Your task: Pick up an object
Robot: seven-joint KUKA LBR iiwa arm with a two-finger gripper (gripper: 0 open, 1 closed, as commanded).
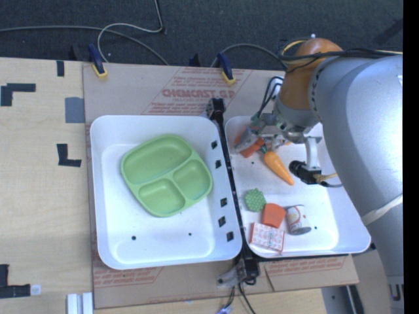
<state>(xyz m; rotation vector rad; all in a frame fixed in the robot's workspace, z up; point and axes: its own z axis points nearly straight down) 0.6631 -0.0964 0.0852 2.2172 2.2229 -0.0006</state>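
Left bin (105,195): green tray (167,174). Right bin (327,237): carrot (279,167), can (298,219). End effector (256,138) state unclear.

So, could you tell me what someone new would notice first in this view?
Probably the big grey arm with its orange band, reaching in from the right over the right bin. Next, the green divided plate lying alone in the left bin, and the orange carrot among small items in the right bin.

Glossy green plastic tray (167,174); matt white plastic bins (105,195).
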